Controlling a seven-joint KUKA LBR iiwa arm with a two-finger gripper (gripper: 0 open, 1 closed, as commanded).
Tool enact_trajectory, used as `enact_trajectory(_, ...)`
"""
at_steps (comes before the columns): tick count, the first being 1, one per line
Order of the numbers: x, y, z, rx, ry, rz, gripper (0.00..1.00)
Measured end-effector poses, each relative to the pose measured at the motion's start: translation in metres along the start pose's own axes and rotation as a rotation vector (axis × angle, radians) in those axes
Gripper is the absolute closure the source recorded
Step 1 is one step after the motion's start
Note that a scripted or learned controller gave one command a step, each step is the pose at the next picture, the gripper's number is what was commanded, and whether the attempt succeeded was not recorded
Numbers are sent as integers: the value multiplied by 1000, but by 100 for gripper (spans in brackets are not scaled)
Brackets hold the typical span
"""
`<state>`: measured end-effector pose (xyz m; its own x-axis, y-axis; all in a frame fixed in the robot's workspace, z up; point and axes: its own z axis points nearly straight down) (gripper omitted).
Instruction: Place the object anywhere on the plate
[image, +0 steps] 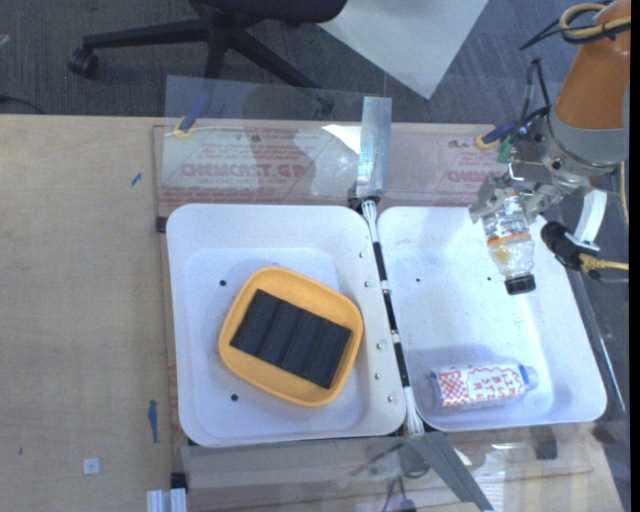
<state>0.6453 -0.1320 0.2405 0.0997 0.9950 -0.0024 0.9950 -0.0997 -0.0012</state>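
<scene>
Lying nearest, along the front wall of the right shallow white bin (590, 400), is a small plastic bottle with a red-and-white patterned label (480, 384), on its side with its pale cap toward the right.

At the far right corner of that same bin, the end effector (508, 200) is clamped on the upper end of a clear plastic bottle with a black cap (512, 250). This bottle hangs cap-down and slightly tilted above the bin floor, close to the right wall, well apart from the labelled bottle. Above the end effector, the grey arm with its orange band (590, 90) comes in from the right.

Across the divide, the left shallow white bin (190, 300) bears a yellow, rounded-square plate (240, 310), sitting turned at an angle near the bin's middle. A black ridged rectangular slab (293, 338) lies on the plate. Both bins rest on a light wooden counter (70, 300).
</scene>
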Motion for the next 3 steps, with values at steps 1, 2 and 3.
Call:
enact_trajectory(1, 65, 16, -53, -1, 1, -111, 100)
enact_trajectory(2, 152, 6, -38, 6, 1, 73, 100)
enact_trajectory(3, 215, -43, 1, 5, 1, 71, 100)
